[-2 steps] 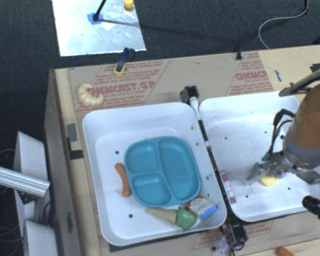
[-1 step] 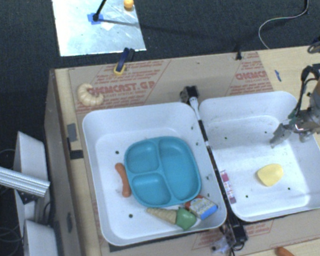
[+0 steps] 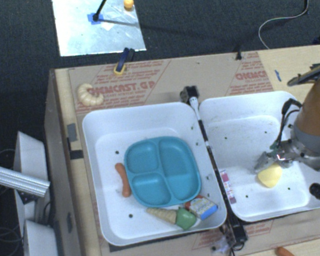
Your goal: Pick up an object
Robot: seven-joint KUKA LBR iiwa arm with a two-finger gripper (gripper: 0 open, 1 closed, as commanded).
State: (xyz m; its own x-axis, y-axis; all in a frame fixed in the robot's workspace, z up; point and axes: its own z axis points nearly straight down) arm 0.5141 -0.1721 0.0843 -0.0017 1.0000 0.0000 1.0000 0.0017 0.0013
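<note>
Camera view | pincer [image 3: 271,161] touching yellow object [image 3: 270,176] | right bin [image 3: 245,110]

Two bins sit side by side on the bench. In the left bin [image 3: 103,161], a divided plate [image 3: 162,171] lies in the middle, a sausage [image 3: 123,179] just left of it, a cone [image 3: 164,214] and small packet [image 3: 204,207] along its front edge. In the right bin [image 3: 246,113], a lemon [image 3: 269,177] rests front-right, the gripper [image 3: 276,158] right at its back edge.
</note>
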